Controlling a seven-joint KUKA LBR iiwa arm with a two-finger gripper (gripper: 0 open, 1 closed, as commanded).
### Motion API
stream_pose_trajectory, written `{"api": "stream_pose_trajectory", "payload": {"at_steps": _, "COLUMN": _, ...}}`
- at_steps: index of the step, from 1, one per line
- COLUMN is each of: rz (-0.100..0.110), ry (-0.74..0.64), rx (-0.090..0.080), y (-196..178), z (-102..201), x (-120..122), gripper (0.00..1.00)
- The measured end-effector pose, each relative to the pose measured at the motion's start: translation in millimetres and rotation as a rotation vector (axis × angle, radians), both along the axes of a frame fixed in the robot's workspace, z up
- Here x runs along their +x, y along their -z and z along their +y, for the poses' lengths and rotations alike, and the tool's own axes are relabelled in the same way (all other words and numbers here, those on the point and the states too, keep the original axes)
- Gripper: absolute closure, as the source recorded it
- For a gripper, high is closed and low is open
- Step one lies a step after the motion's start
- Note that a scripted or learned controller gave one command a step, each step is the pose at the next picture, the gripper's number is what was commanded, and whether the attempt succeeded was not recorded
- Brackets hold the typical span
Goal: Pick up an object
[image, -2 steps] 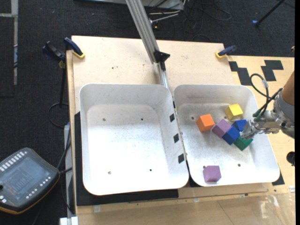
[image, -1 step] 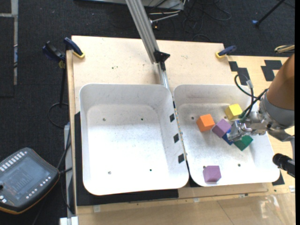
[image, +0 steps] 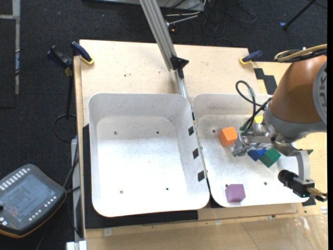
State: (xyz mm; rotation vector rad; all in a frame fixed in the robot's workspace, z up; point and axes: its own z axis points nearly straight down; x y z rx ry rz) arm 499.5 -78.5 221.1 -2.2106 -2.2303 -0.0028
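The arm point(image: 299, 95) bends low into the right bin point(image: 218, 105); its gripper point(image: 243, 146), grip seemingly unreadable, sits beside the orange cube point(image: 227, 136).

Even, bright overhead light washes out the white bins point(image: 138, 108), shadows stay soft, and focus is slightly grainy.

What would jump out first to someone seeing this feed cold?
The grey-and-orange arm reaching in over the right bin, its gripper low among a cluster of blocks. An orange block sits by it, blue and green ones beside, and a purple block apart near the front edge.
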Motion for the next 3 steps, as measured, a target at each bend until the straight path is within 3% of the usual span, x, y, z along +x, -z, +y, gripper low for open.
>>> {"api": "stream_pose_trajectory", "payload": {"at_steps": 3, "rz": 0.0, "ry": 0.0, "rx": 0.0, "y": -12.7, "z": 157.3, "x": 13.4, "gripper": 1.0}}
